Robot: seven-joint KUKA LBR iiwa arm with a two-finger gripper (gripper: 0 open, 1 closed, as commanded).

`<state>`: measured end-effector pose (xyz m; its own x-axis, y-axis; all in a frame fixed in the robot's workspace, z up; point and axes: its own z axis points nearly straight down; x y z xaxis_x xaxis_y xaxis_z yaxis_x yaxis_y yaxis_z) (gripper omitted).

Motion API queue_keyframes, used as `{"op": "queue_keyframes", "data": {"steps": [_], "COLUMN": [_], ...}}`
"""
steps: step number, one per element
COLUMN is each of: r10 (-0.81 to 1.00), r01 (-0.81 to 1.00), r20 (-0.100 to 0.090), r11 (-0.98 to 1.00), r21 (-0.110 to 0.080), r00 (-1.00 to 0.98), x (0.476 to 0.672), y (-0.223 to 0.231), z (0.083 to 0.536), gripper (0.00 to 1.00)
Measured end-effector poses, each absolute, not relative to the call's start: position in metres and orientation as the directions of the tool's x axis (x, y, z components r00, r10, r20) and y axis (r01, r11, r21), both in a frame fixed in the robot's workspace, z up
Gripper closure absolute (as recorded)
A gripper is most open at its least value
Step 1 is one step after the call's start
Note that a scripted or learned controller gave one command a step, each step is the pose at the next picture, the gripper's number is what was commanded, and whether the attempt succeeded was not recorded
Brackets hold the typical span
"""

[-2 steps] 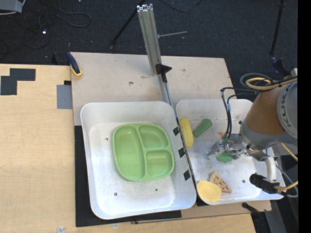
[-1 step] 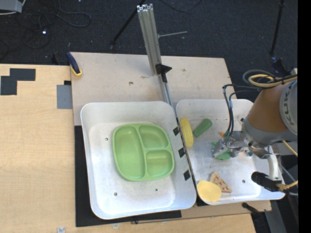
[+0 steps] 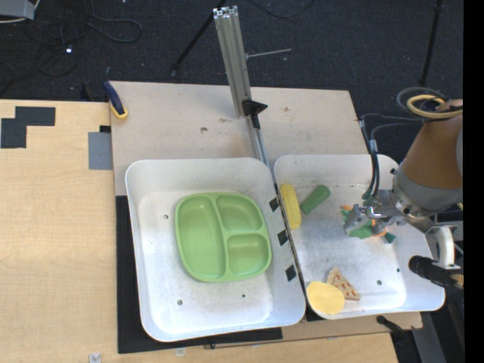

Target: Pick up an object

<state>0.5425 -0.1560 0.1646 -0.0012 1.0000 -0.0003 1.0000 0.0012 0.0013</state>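
- White shallow plastic bins sit side by side on my bench: the left bin (image 3: 151, 308) carries a pale green three-compartment tray (image 3: 223, 237), the right bin (image 3: 412, 297) holds the loose pieces.
- Grey arm with its orange band (image 3: 435, 153) reaches in from the right; its gripper (image 3: 364, 221) is low over the right bin's middle.
- I cannot tell how the tool is set.
- A green cylindrical stick (image 3: 314, 198) lies just left of the gripper, its long axis slanting up to the right, touching a yellow corn-like piece (image 3: 290, 206).
- I judge that stick the nearest target; small green and orange bits (image 3: 374, 233) sit right at the gripper.
- A yellow disc (image 3: 327, 299) and a tan wedge (image 3: 344, 284) lie nearer the front rim.
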Motion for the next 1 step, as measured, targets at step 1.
{"op": "queue_keyframes", "data": {"steps": [1], "r10": [1.0], "r01": [1.0], "r20": [-0.001], "r11": [0.002], "r21": [0.004], "r00": [-0.002], "x": [0.5491], "y": [-0.1516], "z": [0.2252], "gripper": [1.0]}}
